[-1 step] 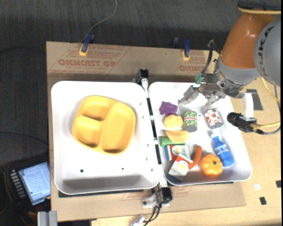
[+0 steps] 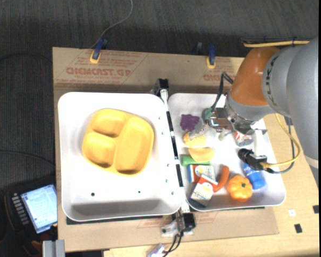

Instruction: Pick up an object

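we see the arm reaching in from 3 o'clock, its orange band sitting over the top of the right bin. the gripper hangs low over the upper middle of that bin, and we cannot tell how far apart it stands or whether it has hold of anything, as the wrist hides it.

around the gripper lie the objects to pick: a purple toy just beside it at 9 o'clock, a pale yellow piece at 8 o'clock, and a yellow wedge near 7 o'clock. toward 6 o'clock we see a green piece, small cartons, a carrot and an orange pumpkin. at 4 o'clock a blue item lies under a black cable.

the left bin, well apart at 9 o'clock, bears a yellow three-compartment tray.
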You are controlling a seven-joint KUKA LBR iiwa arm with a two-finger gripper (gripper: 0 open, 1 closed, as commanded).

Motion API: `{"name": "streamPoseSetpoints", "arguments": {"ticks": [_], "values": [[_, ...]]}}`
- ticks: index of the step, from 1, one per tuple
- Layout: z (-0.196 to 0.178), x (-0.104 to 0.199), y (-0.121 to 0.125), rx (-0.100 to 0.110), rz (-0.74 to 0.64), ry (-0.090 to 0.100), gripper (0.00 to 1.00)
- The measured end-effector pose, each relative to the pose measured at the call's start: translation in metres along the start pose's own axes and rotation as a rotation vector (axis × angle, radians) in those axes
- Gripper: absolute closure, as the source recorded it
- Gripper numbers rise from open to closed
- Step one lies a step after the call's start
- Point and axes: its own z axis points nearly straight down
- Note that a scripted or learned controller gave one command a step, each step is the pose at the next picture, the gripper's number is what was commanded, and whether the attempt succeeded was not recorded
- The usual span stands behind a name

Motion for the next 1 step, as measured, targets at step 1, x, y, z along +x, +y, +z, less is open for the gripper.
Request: {"name": "streamPoseSetpoints", "arguments": {"ticks": [1], "values": [[0.0289,0.0078,-0.0405,-0.021,0.0,-0.005,0.0]]}}
